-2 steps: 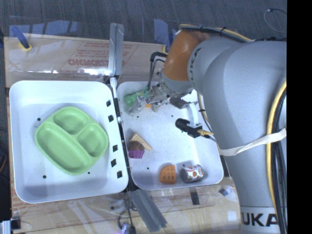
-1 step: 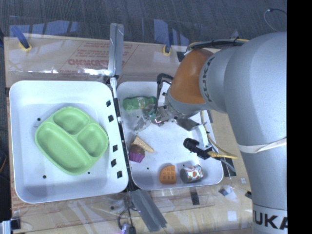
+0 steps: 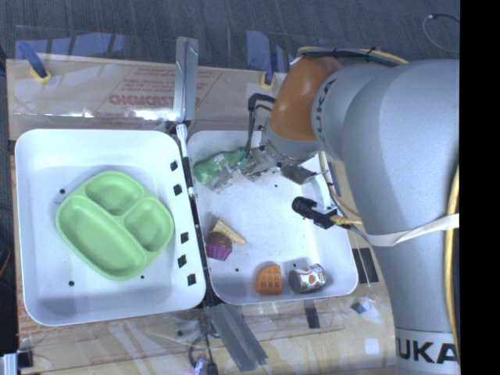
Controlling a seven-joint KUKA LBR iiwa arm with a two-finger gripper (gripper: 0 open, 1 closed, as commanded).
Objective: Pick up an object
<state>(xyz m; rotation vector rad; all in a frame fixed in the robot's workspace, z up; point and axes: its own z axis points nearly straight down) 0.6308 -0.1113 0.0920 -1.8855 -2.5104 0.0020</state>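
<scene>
Gripper (image 3: 251,165): lowered in the right bin (image 3: 344,268), far end; finger state cannot be told.
Green object (image 3: 209,167): seen just beside the gripper.
Waffle (image 3: 269,280): placed at the bin's near wall.

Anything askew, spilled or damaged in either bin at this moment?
Nothing stands out. The green three-compartment plate lies flat in the left white bin; the small can lies on its side by the orange waffle toy, which seems ordinary for loose items.
</scene>
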